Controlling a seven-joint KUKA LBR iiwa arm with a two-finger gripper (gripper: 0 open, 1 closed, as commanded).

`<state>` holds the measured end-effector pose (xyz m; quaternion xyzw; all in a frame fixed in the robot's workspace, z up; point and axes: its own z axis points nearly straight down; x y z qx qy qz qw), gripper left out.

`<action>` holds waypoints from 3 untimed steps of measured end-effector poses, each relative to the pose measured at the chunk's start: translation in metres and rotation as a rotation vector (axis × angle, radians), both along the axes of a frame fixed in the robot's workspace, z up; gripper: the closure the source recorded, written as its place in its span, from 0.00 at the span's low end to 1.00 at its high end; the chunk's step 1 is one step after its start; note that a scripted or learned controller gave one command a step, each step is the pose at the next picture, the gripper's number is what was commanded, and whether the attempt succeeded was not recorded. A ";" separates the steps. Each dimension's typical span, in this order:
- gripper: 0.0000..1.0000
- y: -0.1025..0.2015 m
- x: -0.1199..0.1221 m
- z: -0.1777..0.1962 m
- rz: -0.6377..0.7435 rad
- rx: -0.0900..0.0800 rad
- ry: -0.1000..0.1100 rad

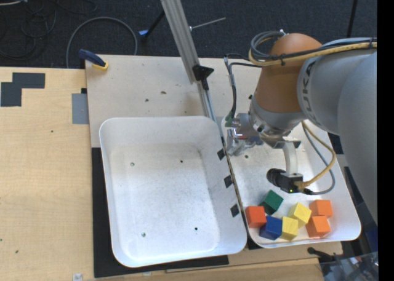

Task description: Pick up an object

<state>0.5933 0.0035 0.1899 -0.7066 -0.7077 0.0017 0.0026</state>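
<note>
Several small blocks lie in a cluster at the near end of the right bin (345,227): a red-orange block (255,215), a green block (271,201), a blue block (270,228), two yellow blocks (289,226) (301,212) and two orange blocks (321,208) (317,226). My gripper (237,139) hangs below the orange wrist band, over the far left part of the right bin, close to the edge shared with the left bin. It stands well behind the blocks and apart from them. Nothing shows in its grasp.
The left bin (123,150) lies to the left of the gripper. A slanted aluminium bar (182,34) rises behind the bins. Cables and a black connector (284,180) hang from the wrist above the right bin. The grey arm covers the bench's right side.
</note>
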 end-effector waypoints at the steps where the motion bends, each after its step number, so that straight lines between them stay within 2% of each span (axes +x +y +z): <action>1: 1.00 -0.068 0.001 0.022 -0.007 -0.004 -0.005; 2: 1.00 -0.037 -0.061 -0.001 -0.003 0.001 0.004; 3: 1.00 -0.051 -0.022 0.000 0.000 -0.002 -0.005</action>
